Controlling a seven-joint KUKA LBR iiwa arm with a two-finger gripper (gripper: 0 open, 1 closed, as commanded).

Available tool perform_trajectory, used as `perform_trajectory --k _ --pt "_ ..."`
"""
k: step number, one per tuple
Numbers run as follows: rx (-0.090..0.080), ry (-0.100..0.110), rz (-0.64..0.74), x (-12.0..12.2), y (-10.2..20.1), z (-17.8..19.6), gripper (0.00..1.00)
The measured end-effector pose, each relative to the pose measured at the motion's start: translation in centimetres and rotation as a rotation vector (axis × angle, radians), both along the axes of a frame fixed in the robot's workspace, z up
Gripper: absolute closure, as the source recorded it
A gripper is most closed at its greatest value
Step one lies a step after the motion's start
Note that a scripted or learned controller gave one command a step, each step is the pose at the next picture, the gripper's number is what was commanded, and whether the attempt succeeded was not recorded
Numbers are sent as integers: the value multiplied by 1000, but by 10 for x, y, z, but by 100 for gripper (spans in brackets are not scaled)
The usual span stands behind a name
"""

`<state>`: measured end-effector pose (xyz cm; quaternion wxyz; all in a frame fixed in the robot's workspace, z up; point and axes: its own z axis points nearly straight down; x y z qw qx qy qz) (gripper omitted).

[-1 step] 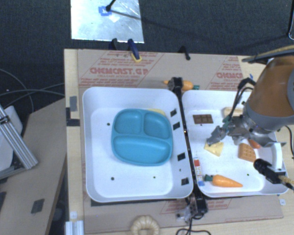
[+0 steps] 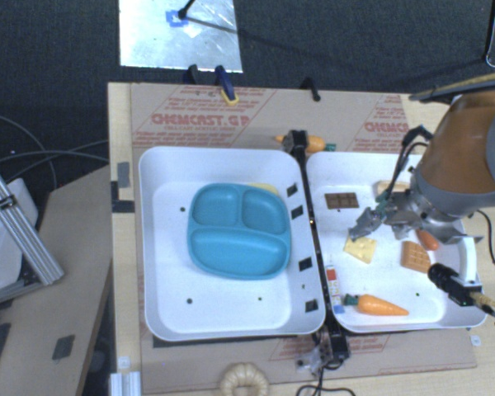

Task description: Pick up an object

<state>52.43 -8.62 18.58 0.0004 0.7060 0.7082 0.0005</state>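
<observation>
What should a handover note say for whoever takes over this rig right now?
Tool: low in the right white bin, just above the pale yellow cheese wedge; grip state unclear, nothing seen held.
Right bin also holds a brown chocolate bar, a tan waffle square and an orange toy carrot.
Left white bin holds a blue divided plastic plate.
Done: the arm is positioned over the cheese.
Left: grasp an object and lift it clear.
</observation>
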Motion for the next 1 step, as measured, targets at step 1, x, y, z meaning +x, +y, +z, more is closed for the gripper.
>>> perform_trajectory --k 1 --pt "1 6 -2 -10 3 -55 0"
